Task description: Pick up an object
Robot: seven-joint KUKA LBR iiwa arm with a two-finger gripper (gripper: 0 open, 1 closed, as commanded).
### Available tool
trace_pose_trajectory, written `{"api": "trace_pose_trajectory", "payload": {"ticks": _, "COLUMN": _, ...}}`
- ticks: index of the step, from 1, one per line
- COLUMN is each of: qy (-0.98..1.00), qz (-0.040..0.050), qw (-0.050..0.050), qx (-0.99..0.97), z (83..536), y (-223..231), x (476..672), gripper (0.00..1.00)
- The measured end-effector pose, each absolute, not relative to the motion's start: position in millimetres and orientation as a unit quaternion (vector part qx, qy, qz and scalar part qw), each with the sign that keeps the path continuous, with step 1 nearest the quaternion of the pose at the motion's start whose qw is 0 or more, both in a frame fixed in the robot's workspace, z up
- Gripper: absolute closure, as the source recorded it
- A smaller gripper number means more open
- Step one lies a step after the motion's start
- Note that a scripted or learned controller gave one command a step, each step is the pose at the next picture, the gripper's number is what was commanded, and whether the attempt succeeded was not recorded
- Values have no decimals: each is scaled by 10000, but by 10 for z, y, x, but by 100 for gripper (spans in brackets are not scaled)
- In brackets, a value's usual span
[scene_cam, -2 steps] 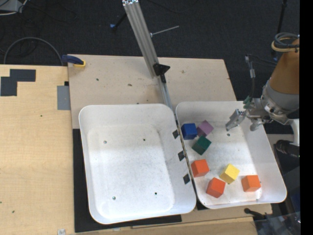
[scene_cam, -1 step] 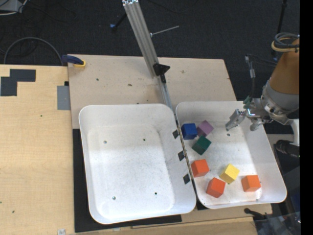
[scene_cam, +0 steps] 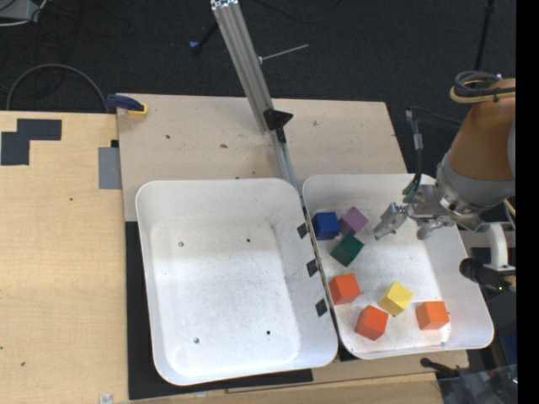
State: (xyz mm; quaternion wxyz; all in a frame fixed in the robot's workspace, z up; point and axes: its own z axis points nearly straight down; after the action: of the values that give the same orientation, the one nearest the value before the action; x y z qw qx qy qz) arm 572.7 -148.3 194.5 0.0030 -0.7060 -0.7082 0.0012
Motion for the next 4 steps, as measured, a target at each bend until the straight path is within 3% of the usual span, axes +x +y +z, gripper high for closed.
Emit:
{"api": "trace_pose_trajectory", "payload": {"ticks": 2, "qy": -7059, "qz": 6, "qw": 13, "qx": -7084, "z": 1946, "y": -1504, "x": 5737, "gripper": 0}}
{"api": "trace_pose_trajectory", "payload": {"ticks": 3, "qy": -7053, "qz": -8, "qw": -19, "qx": -7089, "z": 913, "y": -990, "x": 5115, "gripper": 0}}
{"api": "trace_pose_trajectory", "payload": {"ticks": 4, "qy": -7018, "qz": -7, "qw": 0, "qx": -7124, "z": 1026, "y": -1005, "x": 5120, "gripper": 100}}
